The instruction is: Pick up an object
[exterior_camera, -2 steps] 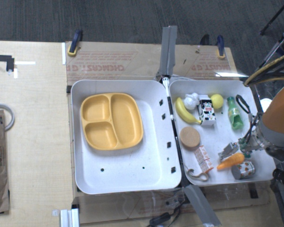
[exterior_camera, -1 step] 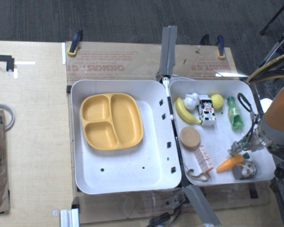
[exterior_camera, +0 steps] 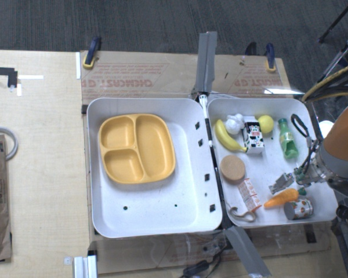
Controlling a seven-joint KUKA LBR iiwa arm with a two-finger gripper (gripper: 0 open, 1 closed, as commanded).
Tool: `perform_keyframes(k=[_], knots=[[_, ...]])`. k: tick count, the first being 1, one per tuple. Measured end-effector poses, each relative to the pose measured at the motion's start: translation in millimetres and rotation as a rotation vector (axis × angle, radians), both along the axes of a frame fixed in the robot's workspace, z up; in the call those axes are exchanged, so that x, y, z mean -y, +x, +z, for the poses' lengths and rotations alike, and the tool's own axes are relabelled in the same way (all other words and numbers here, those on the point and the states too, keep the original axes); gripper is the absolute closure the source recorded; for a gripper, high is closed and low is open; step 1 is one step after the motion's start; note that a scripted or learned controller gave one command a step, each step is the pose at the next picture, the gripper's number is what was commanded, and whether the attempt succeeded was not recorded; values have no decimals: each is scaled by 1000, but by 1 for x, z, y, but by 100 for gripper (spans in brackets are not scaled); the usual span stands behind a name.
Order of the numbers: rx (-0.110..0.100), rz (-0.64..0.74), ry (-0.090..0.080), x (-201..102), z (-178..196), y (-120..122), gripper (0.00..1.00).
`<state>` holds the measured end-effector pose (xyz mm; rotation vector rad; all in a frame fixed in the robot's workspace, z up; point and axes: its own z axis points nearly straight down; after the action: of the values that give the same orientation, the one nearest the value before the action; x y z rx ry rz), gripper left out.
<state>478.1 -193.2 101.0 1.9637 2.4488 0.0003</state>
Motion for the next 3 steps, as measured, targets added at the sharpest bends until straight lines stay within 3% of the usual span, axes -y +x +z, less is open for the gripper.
perform_keyframes(k=[1,2,3], knots=[[-5,-386,1,-19,-10,-1,0],[-5,-662,0,-26,-10,14,0],[-2,-262,-1,-27,27,115,0]])
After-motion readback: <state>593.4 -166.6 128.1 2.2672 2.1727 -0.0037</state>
